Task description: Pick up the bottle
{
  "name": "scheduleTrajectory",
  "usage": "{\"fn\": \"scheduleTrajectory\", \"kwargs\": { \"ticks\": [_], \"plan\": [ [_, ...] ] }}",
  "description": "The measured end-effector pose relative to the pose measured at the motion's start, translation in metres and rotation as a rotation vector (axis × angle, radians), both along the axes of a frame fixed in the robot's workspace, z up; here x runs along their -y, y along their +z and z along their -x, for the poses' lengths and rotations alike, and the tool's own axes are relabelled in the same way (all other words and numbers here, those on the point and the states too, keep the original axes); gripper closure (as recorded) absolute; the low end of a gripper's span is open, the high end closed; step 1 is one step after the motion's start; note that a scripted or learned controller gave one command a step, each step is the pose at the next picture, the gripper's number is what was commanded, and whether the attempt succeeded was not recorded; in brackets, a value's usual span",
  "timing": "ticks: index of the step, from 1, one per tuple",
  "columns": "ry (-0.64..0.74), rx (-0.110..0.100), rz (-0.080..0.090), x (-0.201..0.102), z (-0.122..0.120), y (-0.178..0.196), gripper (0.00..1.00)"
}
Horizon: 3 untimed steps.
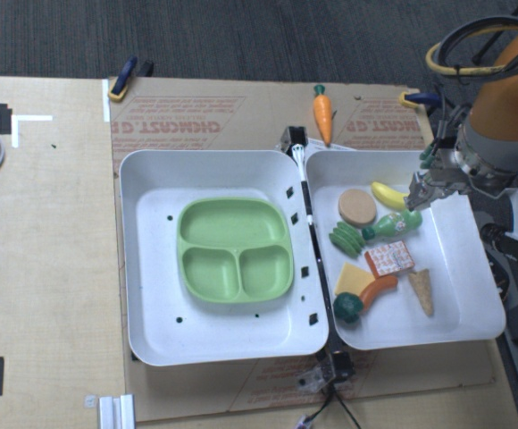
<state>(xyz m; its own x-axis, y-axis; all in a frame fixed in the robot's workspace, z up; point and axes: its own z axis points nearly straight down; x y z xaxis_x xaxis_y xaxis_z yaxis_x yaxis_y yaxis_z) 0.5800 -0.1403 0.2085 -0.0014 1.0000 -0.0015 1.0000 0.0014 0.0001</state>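
Observation:
The bottle (393,224) is green and lies on its side in the right bin (473,266), near the bin's middle, its right end pointing toward the arm. My gripper (417,197) hangs just above and to the right of that end, close to the bottle and to a yellow banana (387,194). The grey wrist hides the bin's back right corner. I cannot see anything held.
Around the bottle lie a tan round biscuit (358,207), a leafy green vegetable (347,238), a red-and-white box (389,257), a yellow wedge (355,280), a dark green ball (347,307) and a cone (422,290). The left bin (143,239) holds a green divided plate (237,250). A carrot (321,114) lies behind the bins.

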Motion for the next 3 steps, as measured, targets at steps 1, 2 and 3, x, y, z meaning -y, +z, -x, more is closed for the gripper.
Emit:
{"fn": "scheduleTrajectory", "kwargs": {
  "ticks": [1,2,3],
  "plan": [
    [0.019,-0.001,-0.001,-0.064,0.055,-0.017,1.0],
    [0.054,-0.003,-0.001,-0.163,0.103,-0.017,1.0],
    [0.168,-0.002,-0.001,-0.226,0.103,-0.017,1.0]
  ]
}}
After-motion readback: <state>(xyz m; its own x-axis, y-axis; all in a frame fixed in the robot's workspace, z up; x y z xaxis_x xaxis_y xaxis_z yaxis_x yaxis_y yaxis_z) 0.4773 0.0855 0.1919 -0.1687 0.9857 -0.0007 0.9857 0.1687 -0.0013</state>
